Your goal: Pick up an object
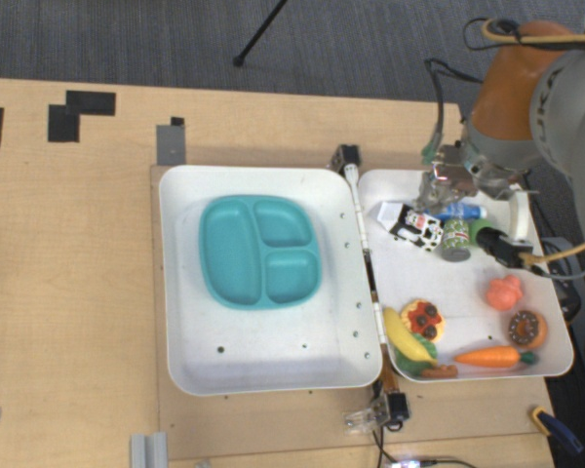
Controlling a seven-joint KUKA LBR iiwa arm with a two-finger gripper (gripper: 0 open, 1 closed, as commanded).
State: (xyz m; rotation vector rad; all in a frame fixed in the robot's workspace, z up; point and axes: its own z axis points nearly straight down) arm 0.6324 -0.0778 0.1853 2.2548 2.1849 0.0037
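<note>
My gripper (441,191) hangs over the far part of the right bin (556,359). Just below and left of it lies a black-and-white toy (415,226). A small green can (456,240) stands just below it, and a blue item (465,211) lies beside it. Further forward in the same bin are a pink-orange peach (505,292), a donut (526,329), a carrot (489,357), a banana (406,337) and a fruit tart (424,317).
The left bin (195,359) holds a teal divided plate (260,251). A raised rim (368,261) separates the two bins. The grey arm with its orange band (512,86) comes in from the upper right.
</note>
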